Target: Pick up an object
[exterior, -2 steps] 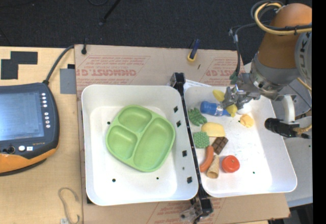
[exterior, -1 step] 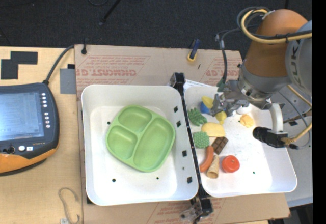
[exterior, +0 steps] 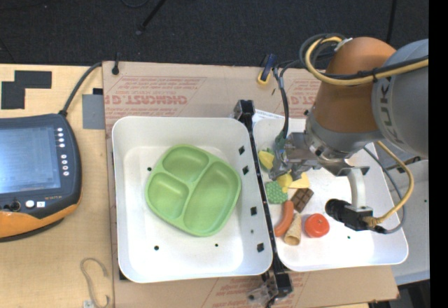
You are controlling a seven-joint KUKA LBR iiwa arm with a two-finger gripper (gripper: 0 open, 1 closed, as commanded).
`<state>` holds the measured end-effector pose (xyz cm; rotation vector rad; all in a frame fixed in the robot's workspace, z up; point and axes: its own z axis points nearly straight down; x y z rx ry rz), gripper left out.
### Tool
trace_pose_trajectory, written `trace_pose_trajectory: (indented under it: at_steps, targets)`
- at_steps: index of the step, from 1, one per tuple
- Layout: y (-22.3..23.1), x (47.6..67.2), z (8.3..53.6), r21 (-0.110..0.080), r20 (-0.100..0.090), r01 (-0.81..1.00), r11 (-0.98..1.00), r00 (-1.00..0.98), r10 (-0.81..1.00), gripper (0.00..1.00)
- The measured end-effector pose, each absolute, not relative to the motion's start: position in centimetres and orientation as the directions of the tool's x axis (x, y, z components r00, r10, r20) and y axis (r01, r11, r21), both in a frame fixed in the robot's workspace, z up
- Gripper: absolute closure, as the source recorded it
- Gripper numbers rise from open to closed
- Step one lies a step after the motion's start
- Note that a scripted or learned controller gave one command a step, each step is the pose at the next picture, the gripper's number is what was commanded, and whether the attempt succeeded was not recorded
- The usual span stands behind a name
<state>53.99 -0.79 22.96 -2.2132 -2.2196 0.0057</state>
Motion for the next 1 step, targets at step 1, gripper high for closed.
trace_pose_trajectory:
  at_steps: [1]
  targets:
    - [4.38,50.8,22.6,-0.008,0.002,1.0,0.003,-0.003,1.0,1.0]
